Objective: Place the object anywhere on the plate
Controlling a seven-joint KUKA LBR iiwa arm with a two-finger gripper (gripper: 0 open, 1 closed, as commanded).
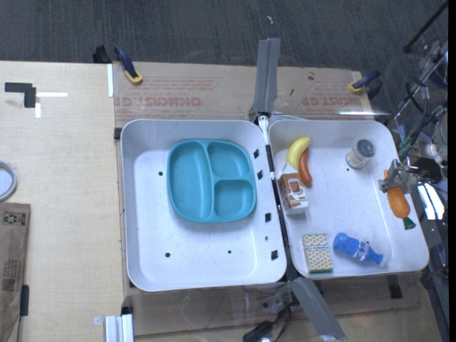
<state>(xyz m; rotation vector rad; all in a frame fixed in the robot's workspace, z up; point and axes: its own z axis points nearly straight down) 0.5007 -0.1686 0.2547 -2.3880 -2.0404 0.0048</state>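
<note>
A teal plate with three compartments lies in the left bin, with nothing on it. My gripper is at the right edge of the right bin, directly above the top end of an orange carrot that lies against the bin's right wall. I cannot tell whether the gripper touches the carrot.
The right bin also holds a yellow banana beside an orange sausage, a small brown carton, a small jar, a blue bottle and a green patterned box. Clamps and a metal divider post stand behind the bins.
</note>
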